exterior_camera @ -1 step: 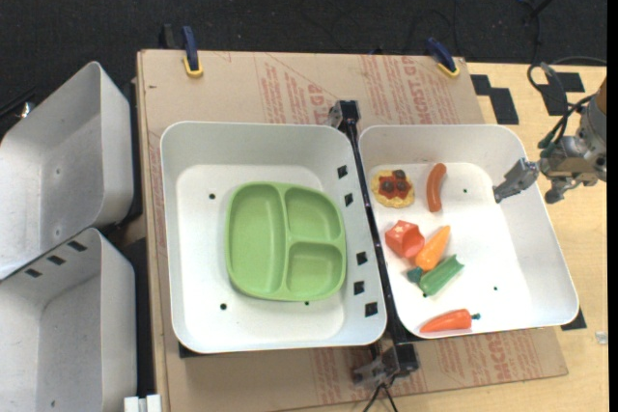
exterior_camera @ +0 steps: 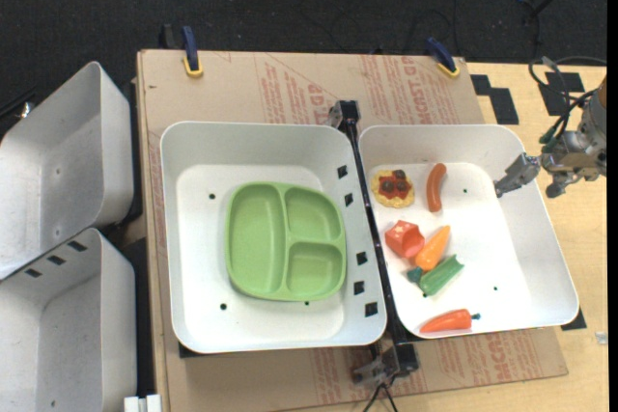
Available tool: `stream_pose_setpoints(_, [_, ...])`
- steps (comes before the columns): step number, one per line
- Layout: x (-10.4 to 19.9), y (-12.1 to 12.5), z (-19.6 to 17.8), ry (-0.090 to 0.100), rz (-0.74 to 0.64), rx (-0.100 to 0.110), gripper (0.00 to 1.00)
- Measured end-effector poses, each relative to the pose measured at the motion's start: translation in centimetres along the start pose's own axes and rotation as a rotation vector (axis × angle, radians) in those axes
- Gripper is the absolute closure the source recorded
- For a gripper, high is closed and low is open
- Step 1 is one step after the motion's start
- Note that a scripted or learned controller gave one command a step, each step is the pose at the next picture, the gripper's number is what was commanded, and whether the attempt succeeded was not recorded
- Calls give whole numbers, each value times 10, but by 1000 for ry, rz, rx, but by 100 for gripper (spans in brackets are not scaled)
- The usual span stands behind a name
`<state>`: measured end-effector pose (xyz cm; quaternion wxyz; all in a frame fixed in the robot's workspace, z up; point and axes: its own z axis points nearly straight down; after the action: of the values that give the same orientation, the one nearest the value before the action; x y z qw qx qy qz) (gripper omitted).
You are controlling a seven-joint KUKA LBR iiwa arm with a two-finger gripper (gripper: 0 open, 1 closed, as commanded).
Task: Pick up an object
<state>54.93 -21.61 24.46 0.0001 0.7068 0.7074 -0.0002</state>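
**Ana:** Sausage point(exterior_camera: 436, 186) seems the easiest pick — it lies in the right bin point(exterior_camera: 541, 246), upper middle, just beside the little pizza point(exterior_camera: 394, 188) but apart from it.

**Ben:** Where's the pincer point(exterior_camera: 534, 174)?

**Ana:** At the bin's upper right rim, near the arm's wrist point(exterior_camera: 579, 150). One grey finger point(exterior_camera: 517, 174) juts out over the rim; I can't tell whether the jaws stand wide or narrow, and nothing sits between them.

**Ben:** So the approach has not yet begun. How should it go?

**Ana:** I'd move left over the sausage, come straight down, and close across its short width. Its long axis runs nearly up and down in the view, tilted slightly, top end toward the far wall. So the fingers ought to line up left and right of it.

**Ben:** Why not the cluster lower down?

**Ana:** The red pepper point(exterior_camera: 403, 236), carrot point(exterior_camera: 434, 247) and green vegetable point(exterior_camera: 440, 275) touch one another — a finger could wedge between them. The chilli point(exterior_camera: 447, 321) near the front wall lies alone, roughly crosswise, but close to the wall.

**Ben:** And the left bin point(exterior_camera: 193, 207)?

**Ana:** It holds the green divided tray point(exterior_camera: 286, 241) — too flat and broad to grip, I'd judge.
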Motion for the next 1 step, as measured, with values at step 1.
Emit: stream_pose_setpoints(1, [8,0,46,2,0,4,0])
